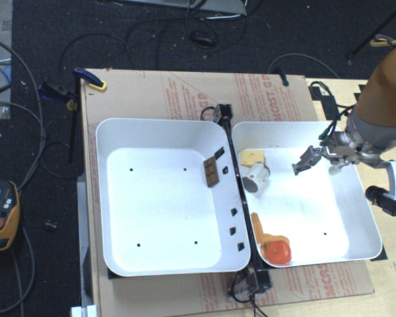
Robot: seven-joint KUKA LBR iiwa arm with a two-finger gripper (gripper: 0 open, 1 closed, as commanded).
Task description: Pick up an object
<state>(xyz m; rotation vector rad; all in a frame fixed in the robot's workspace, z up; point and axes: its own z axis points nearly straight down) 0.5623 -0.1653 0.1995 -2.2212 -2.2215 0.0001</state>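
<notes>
- Starting at the left, I see the left bin (119,177) holding one thing: a small brown chocolate-bar-shaped block (211,172) lying on the inner slope of its right wall, near the divider. Nothing is reaching for it.
- Just across the divider, in the right bin (356,223), a yellow cheese-like wedge (253,157) lies toward the far left corner, and a small white-and-grey cylinder (256,176) lies tipped on its side just in front of it, close enough that the two may be touching.
- Further toward me along that same left wall, an orange-red toy with a round tomato-like end (275,248) rests in the near left corner.
- The gripper (305,163) hangs over the far middle of the right bin, to the right of the wedge and cylinder and apart from both.
- Its dark fingers (299,168) point left and down; I can't tell from here whether they are spread or closed. I see nothing between them.
- My read on progress: the pick is not yet made. Every object lies in a bin, none lifted.
- What is left, as I judge it: settle on a target, most likely the cylinder or wedge as the nearest, descend, close on it and lift clear.
</notes>
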